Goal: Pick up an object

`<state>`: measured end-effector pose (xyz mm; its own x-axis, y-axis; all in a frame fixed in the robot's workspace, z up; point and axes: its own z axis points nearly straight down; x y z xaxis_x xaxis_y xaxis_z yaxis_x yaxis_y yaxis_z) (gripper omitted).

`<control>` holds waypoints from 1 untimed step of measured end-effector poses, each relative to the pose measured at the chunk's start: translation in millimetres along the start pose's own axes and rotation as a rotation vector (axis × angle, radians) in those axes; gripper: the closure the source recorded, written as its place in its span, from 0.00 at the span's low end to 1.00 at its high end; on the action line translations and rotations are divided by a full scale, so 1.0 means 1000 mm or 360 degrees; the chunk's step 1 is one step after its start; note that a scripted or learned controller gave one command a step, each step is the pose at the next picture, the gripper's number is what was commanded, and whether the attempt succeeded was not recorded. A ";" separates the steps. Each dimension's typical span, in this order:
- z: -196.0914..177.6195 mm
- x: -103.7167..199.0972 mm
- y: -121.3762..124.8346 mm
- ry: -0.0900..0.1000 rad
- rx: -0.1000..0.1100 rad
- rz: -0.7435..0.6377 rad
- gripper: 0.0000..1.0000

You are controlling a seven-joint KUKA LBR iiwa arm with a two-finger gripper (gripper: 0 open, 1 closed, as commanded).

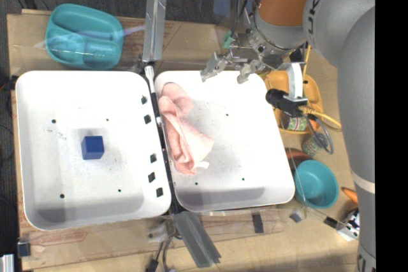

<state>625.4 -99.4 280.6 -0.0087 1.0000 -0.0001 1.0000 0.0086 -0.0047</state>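
Claw: the gripper [228, 69] hangs over the far rim of the right bin [255, 137], its two fingers spread apart with nothing between them.
Progress: judging by that, no object is picked up yet; choosing one, descending, closing and lifting all remain to be done.
Nearest candidate: one pink cloth [182, 130], crumpled, lying below and to the left of the claw, against the right bin's left wall, its upper end near the claw.
Other candidate: one blue cube [93, 147], far to the claw's left and lower, resting apart from everything on the floor of the left bin [38, 137].
Bins: two, white, side by side.
Graspable things inside them: two, one per bin.
Off-bin items: one teal container [83, 35] well to the claw's left; one teal bowl [317, 183] below and right of it.
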 end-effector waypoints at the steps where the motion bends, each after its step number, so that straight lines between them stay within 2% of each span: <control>1: 0.135 -0.017 0.031 -0.0001 0.0002 -0.0152 0.00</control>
<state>656.1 -116.5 145.5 -0.1038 0.9946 -0.0003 0.9946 0.1038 -0.0060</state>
